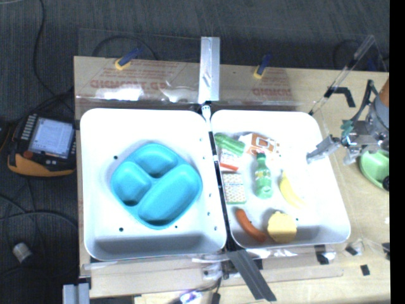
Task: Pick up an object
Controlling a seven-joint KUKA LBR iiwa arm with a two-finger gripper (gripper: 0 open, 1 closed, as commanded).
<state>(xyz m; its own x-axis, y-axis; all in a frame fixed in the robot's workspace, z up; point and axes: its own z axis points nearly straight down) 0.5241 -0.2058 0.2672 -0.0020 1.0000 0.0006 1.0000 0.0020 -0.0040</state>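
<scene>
Bench bearing two white bins; right bin (329, 201) holding bottle (262, 176), banana (290, 191), sausage (250, 225). Gripper (316, 154) hovering over bin's right rim, state impossible to tell. Bottle looking light, stiff, slippery; gripping across its middle seeming safest.

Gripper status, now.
Gripper: over the right bin's right rim; open or shut cannot be told; nothing seen held in it.

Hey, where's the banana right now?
The banana lies in the right bin, toward its right side, just right of the green bottle and above the yellow block.
</scene>
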